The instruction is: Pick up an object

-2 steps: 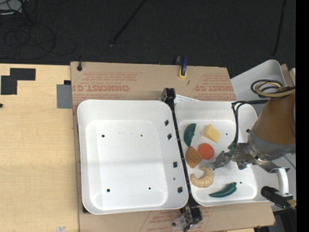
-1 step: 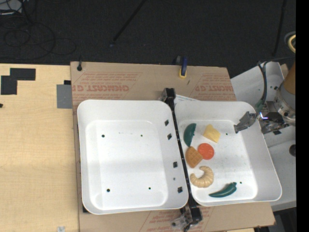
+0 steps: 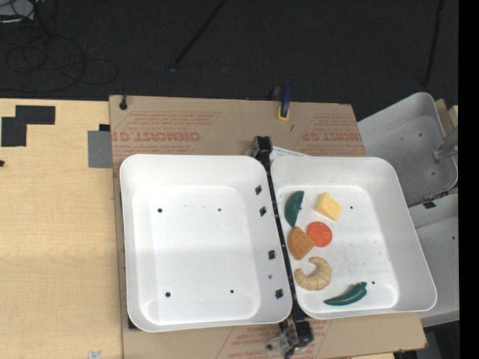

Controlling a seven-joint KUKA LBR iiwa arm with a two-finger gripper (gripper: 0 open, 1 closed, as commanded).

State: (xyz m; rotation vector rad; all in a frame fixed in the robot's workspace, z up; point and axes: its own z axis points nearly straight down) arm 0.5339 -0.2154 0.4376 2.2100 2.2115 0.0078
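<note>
White plastic, your right bin [image 3: 389, 178] holds two green peppers [image 3: 293, 207], a yellow cheese block [image 3: 328, 206], a tomato [image 3: 319, 234], a waffle [image 3: 300, 243] and a croissant [image 3: 314, 274]. You cannot tell the gripper's state.

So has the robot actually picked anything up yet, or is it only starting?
Nothing looks done yet. All the toy foods lie in the right white bin: a yellow cheese wedge, a red round tomato, a tan waffle piece, a beige croissant and two dark green peppers. None is lifted. The whole pick is left.
</note>
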